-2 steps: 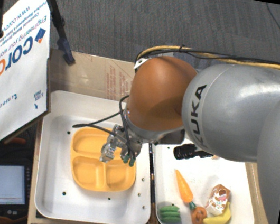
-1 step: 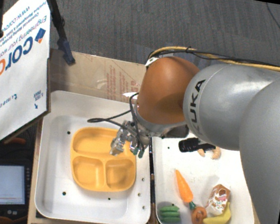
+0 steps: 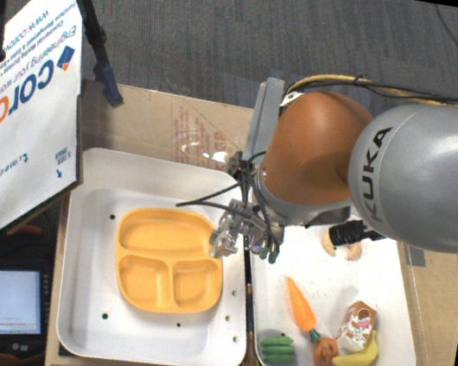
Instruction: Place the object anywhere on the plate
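Note:
The yellow plate [image 3: 168, 259], with three compartments, lies in the left bin [image 3: 82, 318] and has nothing on it. My gripper [image 3: 245, 242] hangs over the divider between the two bins, just off the plate's upper right corner. I see no object under it or in it. The loose objects lie in the right bin [image 3: 398, 295]: an orange carrot [image 3: 301, 305], a green piece [image 3: 277, 348], a small brown ring [image 3: 324, 352], a yellow banana [image 3: 358, 358] and a wrapped snack [image 3: 357, 325]. A pale pastry [image 3: 342, 247] sits partly hidden under the arm.
The arm's orange band [image 3: 314, 149] and grey body [image 3: 424, 168] cover the back of the right bin. Cables [image 3: 209, 196] loop out from the wrist over the left bin. A slanted white sign [image 3: 24, 98] stands at the left.

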Controlling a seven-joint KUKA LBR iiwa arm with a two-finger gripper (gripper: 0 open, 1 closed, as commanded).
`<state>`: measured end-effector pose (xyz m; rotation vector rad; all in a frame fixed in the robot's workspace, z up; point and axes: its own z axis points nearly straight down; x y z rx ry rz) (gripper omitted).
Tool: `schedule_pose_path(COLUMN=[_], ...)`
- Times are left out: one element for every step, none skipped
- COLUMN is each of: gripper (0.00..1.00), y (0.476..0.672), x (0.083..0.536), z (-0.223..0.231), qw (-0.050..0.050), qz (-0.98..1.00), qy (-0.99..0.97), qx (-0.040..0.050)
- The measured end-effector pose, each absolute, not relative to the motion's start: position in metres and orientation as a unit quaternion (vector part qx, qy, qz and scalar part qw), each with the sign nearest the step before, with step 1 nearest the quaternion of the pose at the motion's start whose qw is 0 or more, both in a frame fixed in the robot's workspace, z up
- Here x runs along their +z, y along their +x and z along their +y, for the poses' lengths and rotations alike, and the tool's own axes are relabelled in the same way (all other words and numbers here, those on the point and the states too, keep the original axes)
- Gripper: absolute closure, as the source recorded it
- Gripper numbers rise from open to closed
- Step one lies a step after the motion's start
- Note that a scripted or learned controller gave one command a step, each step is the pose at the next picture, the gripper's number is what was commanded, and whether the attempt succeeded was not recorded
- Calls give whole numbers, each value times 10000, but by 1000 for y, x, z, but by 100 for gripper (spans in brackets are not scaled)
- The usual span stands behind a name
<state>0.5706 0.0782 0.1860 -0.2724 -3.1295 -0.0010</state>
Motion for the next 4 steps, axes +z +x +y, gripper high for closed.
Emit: schedule_pose_path(gripper=[100,100,100,0], y=[574,599,609,609], x=[163,150,153,153], z=[170,153,139,139], qw=[8,8,-11,-10], qz=[-9997,-9984,-9996,-9997], qy=[-228,-559,266,262], qx=[-6,-5,-9,-10])
